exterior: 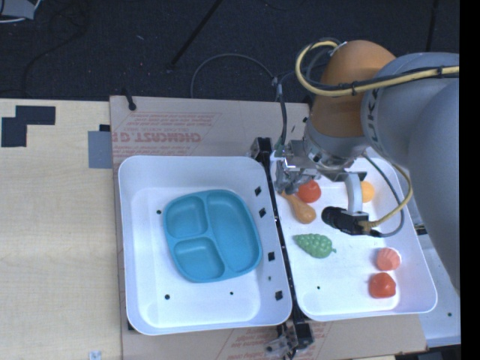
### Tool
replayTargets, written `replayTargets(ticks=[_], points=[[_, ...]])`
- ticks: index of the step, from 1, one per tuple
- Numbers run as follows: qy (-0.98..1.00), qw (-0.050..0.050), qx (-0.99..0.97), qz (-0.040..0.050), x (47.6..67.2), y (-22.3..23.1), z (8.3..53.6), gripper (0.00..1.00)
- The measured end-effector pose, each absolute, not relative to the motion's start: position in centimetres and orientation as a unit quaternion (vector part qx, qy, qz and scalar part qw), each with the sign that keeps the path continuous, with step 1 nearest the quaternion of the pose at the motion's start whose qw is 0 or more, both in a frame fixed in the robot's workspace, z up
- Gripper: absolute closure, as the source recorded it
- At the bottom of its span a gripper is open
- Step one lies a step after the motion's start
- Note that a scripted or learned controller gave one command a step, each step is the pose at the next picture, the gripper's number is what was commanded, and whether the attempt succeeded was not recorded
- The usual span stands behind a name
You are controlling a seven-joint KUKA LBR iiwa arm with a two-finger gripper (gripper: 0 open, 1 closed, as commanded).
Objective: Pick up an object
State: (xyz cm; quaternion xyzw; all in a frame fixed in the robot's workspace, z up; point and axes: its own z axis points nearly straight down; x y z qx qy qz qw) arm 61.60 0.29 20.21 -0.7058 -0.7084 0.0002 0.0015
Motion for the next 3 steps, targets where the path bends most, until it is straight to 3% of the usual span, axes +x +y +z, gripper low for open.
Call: replayTargets(ticks=[2,3], points=[[-0.709,0.001,-0.705,-0.0002,63.5,11.0,20.5,1.0],[-0.708,0.001,-0.706,0.0015,63.4,10.7,20.4,0.0]])
